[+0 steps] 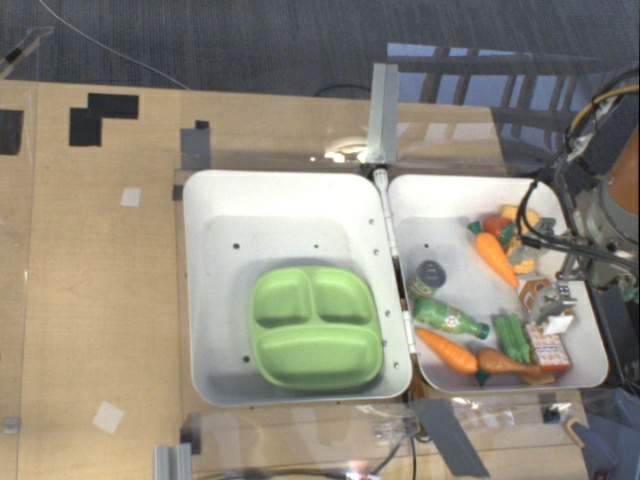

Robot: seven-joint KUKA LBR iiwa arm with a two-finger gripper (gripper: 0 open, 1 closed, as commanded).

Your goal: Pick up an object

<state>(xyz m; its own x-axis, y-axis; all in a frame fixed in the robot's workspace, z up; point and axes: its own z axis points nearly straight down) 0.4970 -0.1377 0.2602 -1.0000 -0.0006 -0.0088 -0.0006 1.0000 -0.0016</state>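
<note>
Approach step judged underway: gripper (553,306) was seen low near right bin's (430,238) right edge; claw state could not be told. Descent onto one item needed next.

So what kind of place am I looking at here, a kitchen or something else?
Likely a robotics lab test bench, not a kitchen: two shallow white bins on a wooden bench, toy food such as an orange plastic carrot beside a green compartment plate, and a grey robot arm reaching in.

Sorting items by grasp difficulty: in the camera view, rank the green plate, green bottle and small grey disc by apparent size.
1. Green plate, by far the largest.
2. Green bottle.
3. Grey disc, smallest.
</note>
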